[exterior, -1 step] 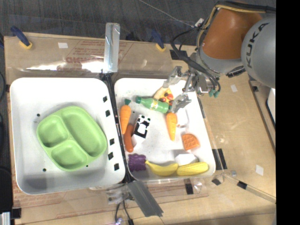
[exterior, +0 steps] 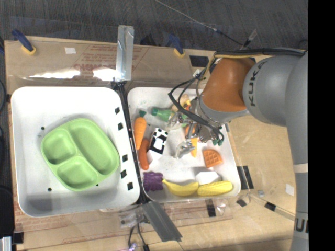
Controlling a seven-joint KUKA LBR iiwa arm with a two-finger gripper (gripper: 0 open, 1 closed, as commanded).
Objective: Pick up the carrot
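Two white bins sit on a brown worktop (exterior: 261,156). At the left wall of the right bin (exterior: 226,140) lies the carrot (exterior: 140,136), orange, smooth and tapered. Apart from it, to its right, the tool (exterior: 187,146) hangs low; I cannot tell its state. A yellow banana (exterior: 179,187) curves near the front wall.

The scene is being viewed by one fixed camera set above the counter (exterior: 78,54) and tilted down at a slant. Both white bins are being taken in whole, the left bin (exterior: 31,114) lying toward 9 o'clock and the right bin (exterior: 152,94) near centre. The arm (exterior: 272,88) is being seen entering from 3 o'clock. Dark floor is being shown along 12 o'clock, beyond the counter's far edge.
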